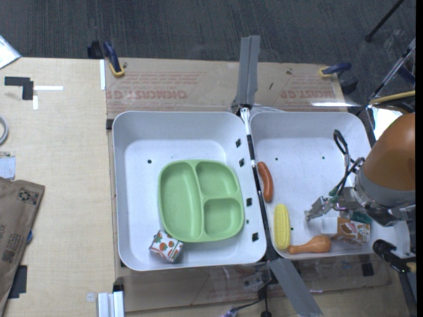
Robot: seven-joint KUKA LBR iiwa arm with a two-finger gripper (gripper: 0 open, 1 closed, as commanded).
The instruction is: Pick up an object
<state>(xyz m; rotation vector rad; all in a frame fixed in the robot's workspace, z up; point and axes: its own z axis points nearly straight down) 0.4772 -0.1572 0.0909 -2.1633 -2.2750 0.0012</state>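
My gripper point(320, 209) is low in the right bin point(301, 137), near its front right part, and nothing shows in its grasp. Just right of it lies a small orange printed carton point(355, 230), partly under the wrist. An orange squash-shaped toy point(310, 245) lies along the front wall below the gripper. A yellow corn cob point(282, 224) lies to the gripper's left. A reddish sausage point(266, 179) sits by the bin's left wall.
The left bin point(132, 177) holds a green divided plate point(200, 200) and a small printed carton point(165, 247) at its front. The arm's orange band point(396, 157) overhangs the right bin's right side. A black cable point(342, 144) hangs near the back right.
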